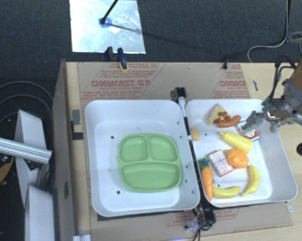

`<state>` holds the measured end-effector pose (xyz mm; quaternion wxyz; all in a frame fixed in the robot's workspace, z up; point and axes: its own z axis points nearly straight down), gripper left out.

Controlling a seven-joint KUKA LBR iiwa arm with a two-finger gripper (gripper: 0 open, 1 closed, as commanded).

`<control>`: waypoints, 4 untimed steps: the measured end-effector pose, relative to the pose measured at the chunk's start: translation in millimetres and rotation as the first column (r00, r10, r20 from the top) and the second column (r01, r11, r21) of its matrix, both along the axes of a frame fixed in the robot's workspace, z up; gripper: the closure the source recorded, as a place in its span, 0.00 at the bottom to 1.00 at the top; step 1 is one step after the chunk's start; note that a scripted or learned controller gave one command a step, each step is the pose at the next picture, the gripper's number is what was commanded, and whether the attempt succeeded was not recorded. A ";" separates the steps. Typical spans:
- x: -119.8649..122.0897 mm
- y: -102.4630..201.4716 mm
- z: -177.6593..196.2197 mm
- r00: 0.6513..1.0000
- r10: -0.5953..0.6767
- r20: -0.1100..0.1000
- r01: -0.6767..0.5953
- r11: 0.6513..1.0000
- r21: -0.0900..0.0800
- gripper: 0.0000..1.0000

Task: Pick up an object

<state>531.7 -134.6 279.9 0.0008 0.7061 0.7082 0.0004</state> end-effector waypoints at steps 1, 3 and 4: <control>50.1 -20.1 -126.2 1.000 -0.002 -0.009 0.002 1.000 0.001 0.00; 115.4 -10.4 -195.3 1.000 0.002 0.001 -0.002 1.000 -0.001 0.00; 134.6 27.8 -196.0 1.000 0.002 -0.017 -0.002 1.000 -0.002 0.00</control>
